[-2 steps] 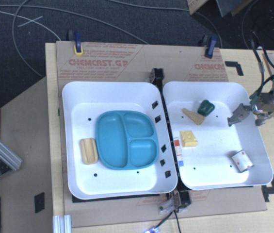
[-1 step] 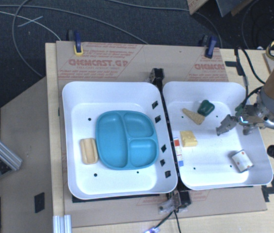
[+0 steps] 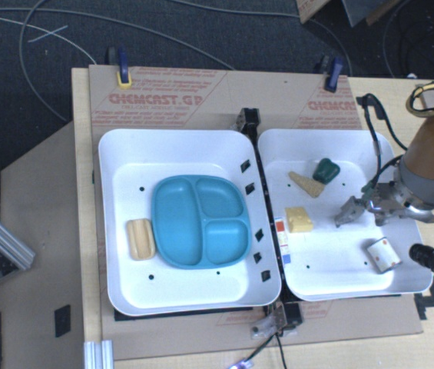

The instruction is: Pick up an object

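I hang over the right bin [image 3: 401, 283] with my gripper [image 3: 349, 214] low above its floor, fingers spread and nothing between them; a yellow block [image 3: 299, 220] lies just to my left; a tan wedge [image 3: 304, 183] and a green piece [image 3: 326, 171] sit beyond it, touching; a small white box [image 3: 382, 254] lies behind me, toward the near rim.

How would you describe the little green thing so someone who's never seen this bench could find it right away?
Start at the right bin, the one without the blue plate. Look toward its far side, near the middle. The green block lies there, touching the wide end of a tan wedge; it is the only dark green item, while its neighbours are tan, yellow and white.
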{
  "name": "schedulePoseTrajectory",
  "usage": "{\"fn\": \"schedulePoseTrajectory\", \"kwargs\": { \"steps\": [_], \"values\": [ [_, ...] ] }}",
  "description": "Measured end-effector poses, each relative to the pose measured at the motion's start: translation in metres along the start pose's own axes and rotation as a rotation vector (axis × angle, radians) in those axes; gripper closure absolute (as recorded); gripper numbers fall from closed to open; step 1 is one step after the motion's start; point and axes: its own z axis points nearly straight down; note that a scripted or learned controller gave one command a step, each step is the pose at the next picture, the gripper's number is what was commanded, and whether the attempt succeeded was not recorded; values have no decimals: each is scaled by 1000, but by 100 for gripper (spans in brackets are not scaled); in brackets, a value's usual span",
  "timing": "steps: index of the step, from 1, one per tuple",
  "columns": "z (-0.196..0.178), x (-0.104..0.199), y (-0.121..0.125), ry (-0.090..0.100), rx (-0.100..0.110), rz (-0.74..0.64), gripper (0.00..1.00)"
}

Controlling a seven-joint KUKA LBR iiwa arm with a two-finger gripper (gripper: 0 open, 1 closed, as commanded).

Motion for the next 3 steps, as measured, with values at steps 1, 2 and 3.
{"fn": "schedulePoseTrajectory", "kwargs": {
  "steps": [1, 2, 3],
  "values": [
    [41, 1, 0, 0, -1, -1, 0],
    [28, 0, 1, -1, -5, -1, 100],
    [-34, 6, 6, -4, -10, -2, 100]
  ]
}}
